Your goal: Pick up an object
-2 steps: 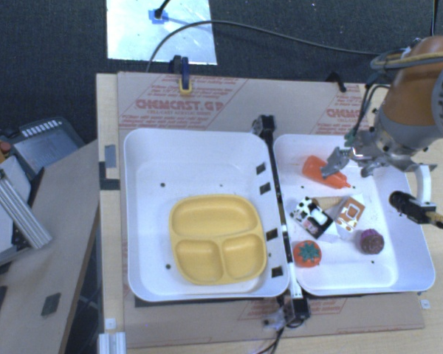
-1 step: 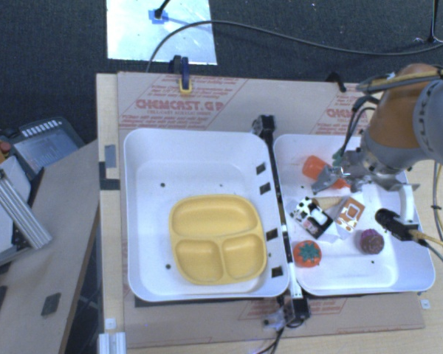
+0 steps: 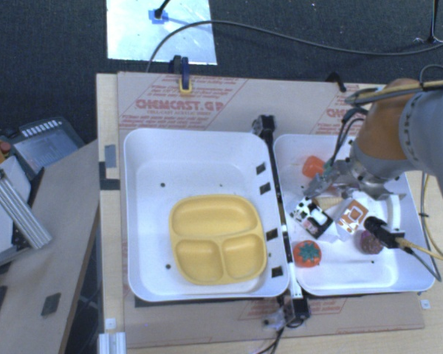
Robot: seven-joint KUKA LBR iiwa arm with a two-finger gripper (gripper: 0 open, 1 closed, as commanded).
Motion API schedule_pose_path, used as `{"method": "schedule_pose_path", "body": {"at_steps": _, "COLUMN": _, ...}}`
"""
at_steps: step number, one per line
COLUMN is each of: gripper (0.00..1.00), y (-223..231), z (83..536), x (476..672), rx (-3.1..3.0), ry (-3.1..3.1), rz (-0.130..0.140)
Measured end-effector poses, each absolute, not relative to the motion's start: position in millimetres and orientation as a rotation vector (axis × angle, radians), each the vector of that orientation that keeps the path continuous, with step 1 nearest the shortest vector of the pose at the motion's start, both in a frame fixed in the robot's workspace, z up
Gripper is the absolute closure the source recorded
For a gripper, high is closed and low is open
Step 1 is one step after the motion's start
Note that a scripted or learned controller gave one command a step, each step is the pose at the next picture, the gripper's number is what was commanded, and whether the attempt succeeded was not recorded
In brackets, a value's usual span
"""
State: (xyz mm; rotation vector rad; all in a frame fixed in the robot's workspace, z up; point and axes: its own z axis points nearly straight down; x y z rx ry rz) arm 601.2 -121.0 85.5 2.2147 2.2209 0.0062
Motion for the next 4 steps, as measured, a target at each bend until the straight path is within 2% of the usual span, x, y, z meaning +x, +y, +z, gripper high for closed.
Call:
{"method": "schedule_pose_path", "body": {"at_steps": 1, "gripper": 1.0, "y": -121.7, "z": 96.0, "x": 600.5, "rx": 2.217, "ry": 2.22, "rz": 0.004}}
{"method": "schedule_pose_path", "body": {"at_steps": 4, "gripper": 1.0, "y": -120.4, "z": 228.6, "x": 604.8, "rx": 2.214, "ry": 2.224, "rz": 0.004}}
